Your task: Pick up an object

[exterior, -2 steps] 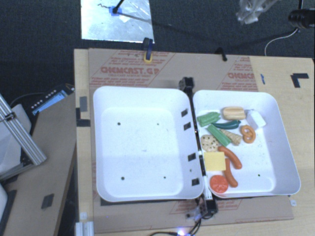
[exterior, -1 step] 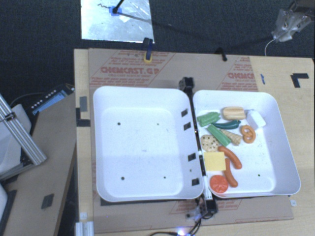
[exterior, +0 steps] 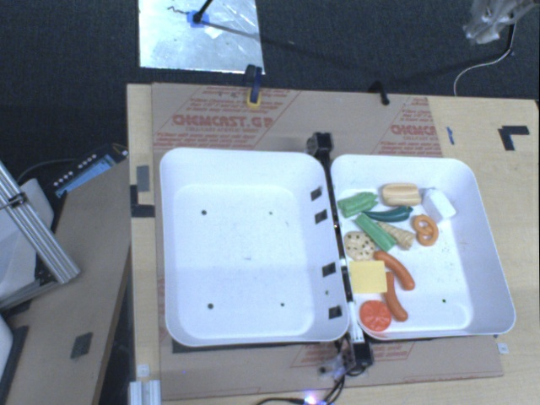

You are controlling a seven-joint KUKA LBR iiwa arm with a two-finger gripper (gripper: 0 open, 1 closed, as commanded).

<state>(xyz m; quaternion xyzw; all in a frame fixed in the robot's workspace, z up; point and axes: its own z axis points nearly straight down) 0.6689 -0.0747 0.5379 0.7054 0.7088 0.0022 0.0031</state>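
Camera view, arm: a pale, blurred part hangs at the top right corner of the view, over the dark floor beyond the bench (exterior: 337, 121); it may be the gripper (exterior: 498, 8), too unclear to say more.
Gripper state: I cannot tell.
Left bin (exterior: 181, 171): bare white floor.
Right bin (exterior: 485, 251): all the toy food, packed toward its left wall.
Along the far edge: bread roll (exterior: 400, 194), white block (exterior: 438, 204) beside it, green pod (exterior: 357, 202).
Middle: pretzel (exterior: 425, 229), cookie (exterior: 359, 245), cheese square (exterior: 368, 277), sausage (exterior: 397, 270).
Near left corner: red disc (exterior: 375, 315).
Step in hand: by my reading, the approach has not begun; nothing is lifted.
Next move: likely travel over the right bin and descend on a piece standing apart, such as the pretzel or white block; the crowded left side risks a double grasp.
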